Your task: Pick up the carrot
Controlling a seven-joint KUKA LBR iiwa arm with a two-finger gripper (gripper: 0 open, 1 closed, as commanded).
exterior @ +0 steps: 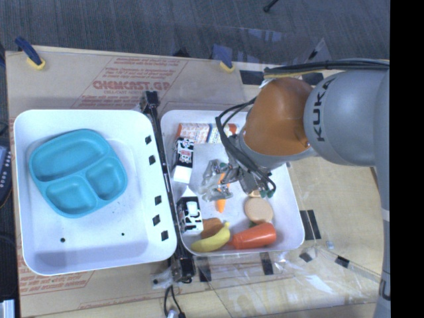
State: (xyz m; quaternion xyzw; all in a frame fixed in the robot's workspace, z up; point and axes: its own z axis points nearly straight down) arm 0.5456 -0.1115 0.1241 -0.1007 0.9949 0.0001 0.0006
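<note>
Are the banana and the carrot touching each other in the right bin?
Touching. The camera view shows the banana lying with its right tip against the left end of the carrot, no bin floor visible between them.

Even overhead light; white bins [86,250] slightly overexposed. Soft shadows. Small items beneath the arm [344,118] appear blurred.

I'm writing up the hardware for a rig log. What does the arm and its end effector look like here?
The arm is smooth rounded grey with black KUKA lettering and a glossy orange band above the wrist. Black cables run along it. The end effector is a compact grey metallic assembly with thin wires.
</note>
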